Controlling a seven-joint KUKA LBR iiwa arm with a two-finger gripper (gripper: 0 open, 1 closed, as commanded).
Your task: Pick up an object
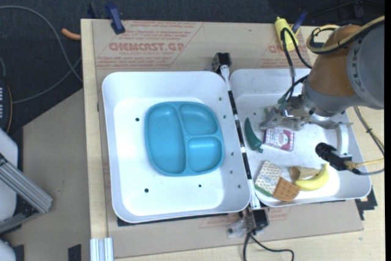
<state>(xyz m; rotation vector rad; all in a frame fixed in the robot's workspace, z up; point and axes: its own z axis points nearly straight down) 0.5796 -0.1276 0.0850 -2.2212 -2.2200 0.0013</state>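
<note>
the hand (pixel 285 118) hangs low inside the right bin (pixel 256 79), just beyond the far edge of a pink and white packet (pixel 279 139), which makes that packet the likeliest thing to be picked. whether the two touch cannot be told from this slant. nor can it be told whether the hand is released or clenched, because the metal parts there blur together; nothing is seen caught in it. the packet lies flat on the bin floor, so by these signs the task is at the reaching stage: the arm is down at the packet, but no grasp shows and nothing is off the floor. gripping, lifting and carrying clear are all yet to do. other candidates lie around the packet. a green curved piece (pixel 252 134) sits just beside it toward the view's left. a patterned sachet (pixel 267 175) lies near it on the side closer to the camera, with a waffle piece (pixel 285 188) touching that sachet. a banana (pixel 313 179) lies nearer the camera and to the packet's right, close to the waffle piece. well apart from the packet, to the view's left, a blue divided plate (pixel 183 137) rests in the left bin (pixel 122 131). both bins stand on the surface (pixel 153 46).
</note>
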